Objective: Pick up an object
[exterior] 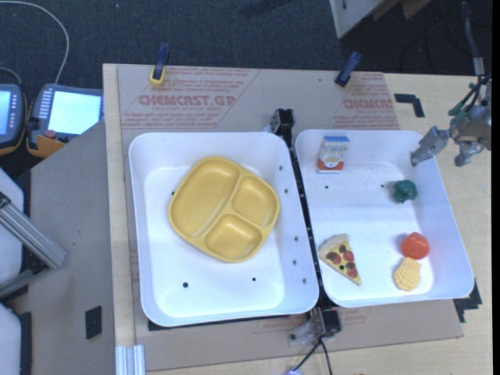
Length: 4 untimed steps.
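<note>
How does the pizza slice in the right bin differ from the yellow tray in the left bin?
The pizza slice is a small wedge; the yellow tray is far larger, rounded and square-like. The slice has red dots on a pale top; the tray is plain yellow with three compartments. Both lie flat on a bin floor, untouched.

We get bright, even overhead light here, slightly cool in tint. The two white bins come close to blowing out, so their floors lose texture, and the tablet screen at the left is pure glare. Shadows are soft and short; the yellow plate casts a faint one. Overall it's a bit soft and low-res, and the dark floor up top swallows detail.
</note>
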Each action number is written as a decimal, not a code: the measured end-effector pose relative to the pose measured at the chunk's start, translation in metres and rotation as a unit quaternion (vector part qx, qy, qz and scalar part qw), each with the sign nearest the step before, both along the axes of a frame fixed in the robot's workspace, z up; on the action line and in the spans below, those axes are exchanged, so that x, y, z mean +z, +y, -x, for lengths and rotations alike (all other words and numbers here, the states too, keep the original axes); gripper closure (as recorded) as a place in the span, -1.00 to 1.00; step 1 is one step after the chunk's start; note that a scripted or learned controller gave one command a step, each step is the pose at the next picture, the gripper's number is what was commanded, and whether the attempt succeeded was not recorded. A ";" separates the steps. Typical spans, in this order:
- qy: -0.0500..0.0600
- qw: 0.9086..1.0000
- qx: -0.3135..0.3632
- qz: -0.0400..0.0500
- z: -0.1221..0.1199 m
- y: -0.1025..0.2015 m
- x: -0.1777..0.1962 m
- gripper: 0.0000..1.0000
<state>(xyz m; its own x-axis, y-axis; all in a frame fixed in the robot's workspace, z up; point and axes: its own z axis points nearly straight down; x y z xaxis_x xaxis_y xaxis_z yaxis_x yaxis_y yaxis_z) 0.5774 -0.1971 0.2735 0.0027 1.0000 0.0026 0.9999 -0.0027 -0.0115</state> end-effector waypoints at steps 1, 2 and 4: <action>-0.005 1.000 0.001 0.001 -0.002 0.000 0.006 -1.00; -0.003 1.000 0.001 0.001 0.000 -0.003 -0.037 -1.00; -0.002 1.000 0.001 0.000 0.009 -0.001 -0.148 -1.00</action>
